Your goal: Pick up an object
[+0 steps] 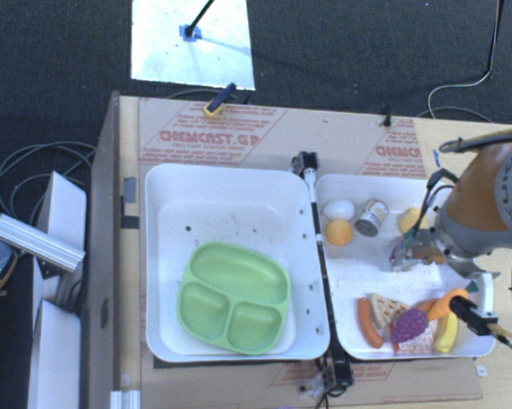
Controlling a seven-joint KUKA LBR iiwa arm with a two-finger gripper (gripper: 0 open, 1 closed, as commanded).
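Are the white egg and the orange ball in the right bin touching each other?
Touching. The camera view shows the white egg directly above the orange ball near the right bin's left wall, their outlines meeting with no bin floor visible between them.

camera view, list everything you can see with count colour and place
white bins: 2, white, side by side on the bench
divided plate: 1, light green, left bin
egg: 1, white, right bin, far left corner
orange ball: 1, orange, beside the egg
can: 1, silver, right bin, far side
lemon: 1, yellow, right of the can
sausage: 1, orange-red, near edge
sandwich wedge: 1, tan, near edge
grapes: 1 bunch, purple, near edge
gripper: 1, grey, low over the right bin's middle
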